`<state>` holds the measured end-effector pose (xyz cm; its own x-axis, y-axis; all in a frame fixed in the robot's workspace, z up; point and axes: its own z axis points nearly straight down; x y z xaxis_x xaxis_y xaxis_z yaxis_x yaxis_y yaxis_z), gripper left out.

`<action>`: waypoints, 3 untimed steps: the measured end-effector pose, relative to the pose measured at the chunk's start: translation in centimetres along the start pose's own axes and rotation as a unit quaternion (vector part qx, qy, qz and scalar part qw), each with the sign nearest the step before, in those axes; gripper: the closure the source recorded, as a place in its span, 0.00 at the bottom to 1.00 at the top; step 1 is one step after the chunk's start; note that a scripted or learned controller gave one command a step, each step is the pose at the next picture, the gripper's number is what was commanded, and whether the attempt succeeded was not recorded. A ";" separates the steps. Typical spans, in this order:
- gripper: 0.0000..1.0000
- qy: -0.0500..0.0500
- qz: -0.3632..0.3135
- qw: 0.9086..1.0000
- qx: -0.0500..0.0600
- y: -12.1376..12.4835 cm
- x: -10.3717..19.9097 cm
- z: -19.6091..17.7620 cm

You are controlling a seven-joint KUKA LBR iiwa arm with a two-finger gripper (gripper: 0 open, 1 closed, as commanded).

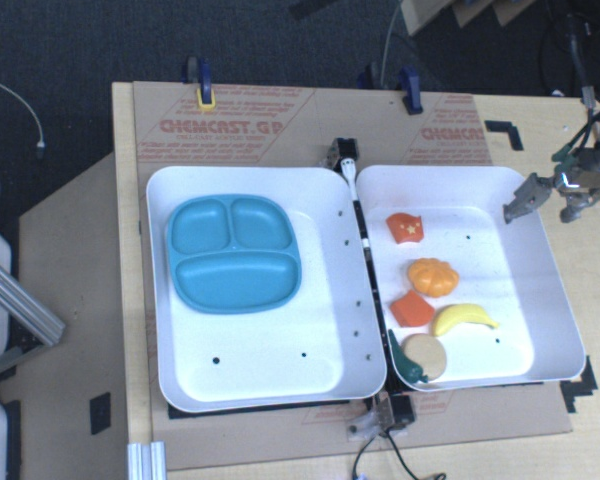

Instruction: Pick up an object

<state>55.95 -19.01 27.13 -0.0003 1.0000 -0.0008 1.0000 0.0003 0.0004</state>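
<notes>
- five small toy foods lie clustered in the right bin (540, 298), toward its left wall and near edge; any one could be the object to pick up.
- a red strawberry-like piece (405, 227) sits farthest back, apart from the others.
- an orange pumpkin-shaped piece (432, 277) lies in the middle, with a red-orange wedge (412, 310) just beside it toward the near edge.
- a yellow banana (464, 318) curves beside the wedge, and a pale round piece with a green leaf (423, 356) rests at the near left corner.
- all look like light, stiff, smooth plastic, likely slippery; the banana seems easiest to take across its narrow middle, and the strawberry stands clear on all sides.
- the left bin (320, 338) carries a blue divided plate (235, 252) toward its far left corner.
- the end effector (565, 193) hangs over the right bin's far right corner, well apart from the toys, holding nothing; whether it is spread or pressed together cannot be told.
</notes>
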 end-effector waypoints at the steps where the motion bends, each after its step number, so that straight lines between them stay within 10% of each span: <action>1: 0.00 0.001 0.001 1.000 0.002 -0.3 -0.9 5.6; 3: 0.00 0.001 0.000 1.000 0.002 0.2 -0.9 16.0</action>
<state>56.19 -19.95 11.09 0.0002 1.0000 0.0014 1.0000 -0.0002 -0.0030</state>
